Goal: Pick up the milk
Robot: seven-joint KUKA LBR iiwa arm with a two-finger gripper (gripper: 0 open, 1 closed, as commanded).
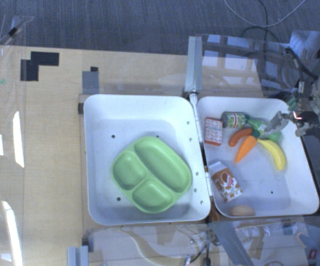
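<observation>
The milk [226, 183] is a small brown and white carton lying on its side in the lower left part of the right bin [293, 193]. My gripper [276, 123] hangs over the upper right part of that bin, above the banana's top end and beside the carrot's green leaves. It is well apart from the milk, up and to the right of it. Nothing can be seen held in it.
The right bin also holds a red and white box [213, 131], a can [234, 119], a sausage [239, 136], a carrot [246, 148], a banana [277, 153] and a tan lump [242, 210]. A green divided plate [151, 174] lies in the left bin [101, 148].
</observation>
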